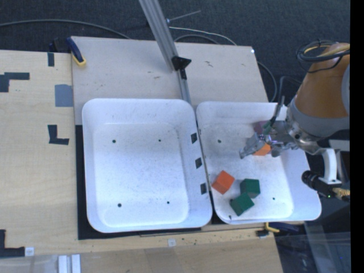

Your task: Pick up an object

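Observation:
My gripper (257,148) is down in the right bin (227,121), in its upper right part, at the end of the grey arm with the orange band (324,90). A small orange object (263,149) lies right against the gripper, partly hidden by it. A mauve object (259,127) peeks out just behind the gripper. Nearer the front of the bin sit an orange cube (223,182) and two dark green blocks (249,187) (242,204), well apart from the gripper.
The left bin (136,110) lies beside the right one, their rims meeting in the middle. A slanted metal rail (162,33) rises behind the bins. Cables run across the dark floor at the back.

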You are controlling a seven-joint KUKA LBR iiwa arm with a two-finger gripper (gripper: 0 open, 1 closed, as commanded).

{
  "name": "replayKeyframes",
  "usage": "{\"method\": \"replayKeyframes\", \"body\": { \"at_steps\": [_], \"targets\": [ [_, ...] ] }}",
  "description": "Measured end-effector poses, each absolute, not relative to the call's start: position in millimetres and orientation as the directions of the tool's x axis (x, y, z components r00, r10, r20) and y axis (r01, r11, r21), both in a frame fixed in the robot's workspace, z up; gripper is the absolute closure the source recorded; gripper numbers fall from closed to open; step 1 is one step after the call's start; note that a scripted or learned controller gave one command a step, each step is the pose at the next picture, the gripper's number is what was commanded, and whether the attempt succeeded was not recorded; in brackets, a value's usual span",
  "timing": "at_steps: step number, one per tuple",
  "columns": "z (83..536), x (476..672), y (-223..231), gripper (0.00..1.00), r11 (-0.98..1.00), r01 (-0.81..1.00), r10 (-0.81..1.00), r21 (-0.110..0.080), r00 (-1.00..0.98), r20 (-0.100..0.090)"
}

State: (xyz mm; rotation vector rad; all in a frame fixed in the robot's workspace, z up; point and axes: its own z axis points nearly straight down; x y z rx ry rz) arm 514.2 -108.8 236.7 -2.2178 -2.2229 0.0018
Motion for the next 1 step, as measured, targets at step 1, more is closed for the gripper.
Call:
{"method": "replayKeyframes", "body": {
  "at_steps": [1],
  "targets": [
    [88.3,519.8,-146.2,0.0,-0.001,1.0,1.0,-0.004,0.001,-0.001]
  ]
}}
